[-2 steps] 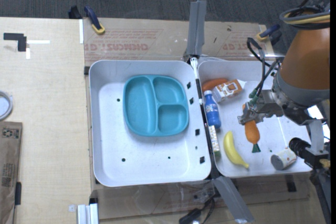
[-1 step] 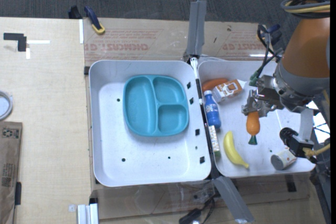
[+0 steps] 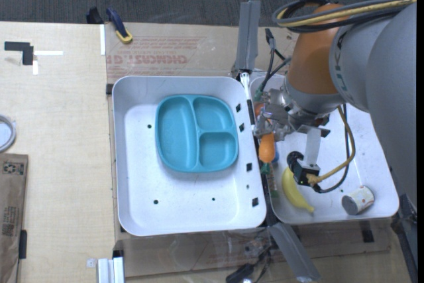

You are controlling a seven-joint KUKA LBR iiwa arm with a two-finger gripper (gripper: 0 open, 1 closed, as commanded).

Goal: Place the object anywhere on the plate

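step: grasp at left edge of right bin [image 3: 381, 162] | my gripper [image 3: 268, 130] sits over an orange object [image 3: 266, 151]; grip state: cannot tell | banana [image 3: 295, 192] and small cup [image 3: 358, 199] nearby | plate [image 3: 197, 133] in left bin [image 3: 132, 162], bare | advice: lift straight, clear the bin walls, then cross to plate.

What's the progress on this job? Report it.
Done: nothing lies on the plate in the left bin. In hand: the gripper is over the right bin's left edge, with an orange object right below it; a grasp is unclear. Left: carry it to the plate.
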